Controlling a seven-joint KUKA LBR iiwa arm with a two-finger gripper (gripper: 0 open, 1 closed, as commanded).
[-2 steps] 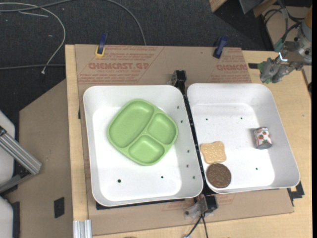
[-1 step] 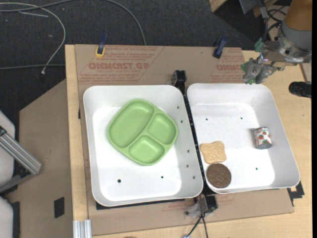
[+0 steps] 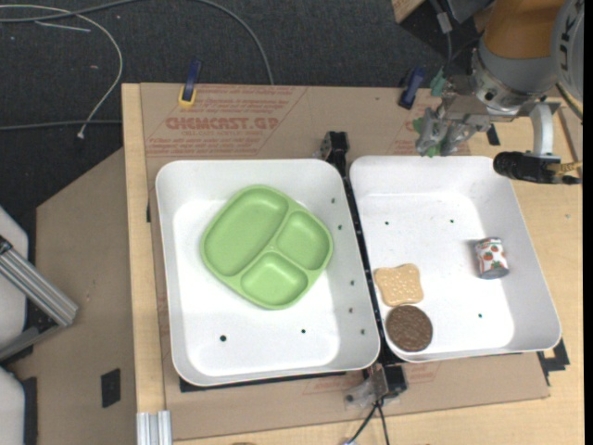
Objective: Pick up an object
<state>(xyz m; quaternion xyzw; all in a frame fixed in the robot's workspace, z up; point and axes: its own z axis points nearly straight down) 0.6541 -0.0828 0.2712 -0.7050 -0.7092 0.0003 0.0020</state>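
The right bin (image 3: pixel 435 188) holds three small objects. A tan toast-shaped piece (image 3: pixel 399 285) lies near its left wall, and a round brown cookie (image 3: pixel 409 327) sits just in front of it. A small red and white can (image 3: pixel 491 257) lies on its side toward the right wall. My gripper (image 3: pixel 437 141) hangs above the back rim of the right bin, well away from all three objects, with nothing seen between its fingers.
A green divided plate (image 3: pixel 267 246) lies in the left bin (image 3: pixel 185 295). A black clamp (image 3: pixel 334 146) sits at the back between the bins. Blue clips (image 3: pixel 191 82) hold the cardboard sheet underneath. Cables trail across the dark floor behind.
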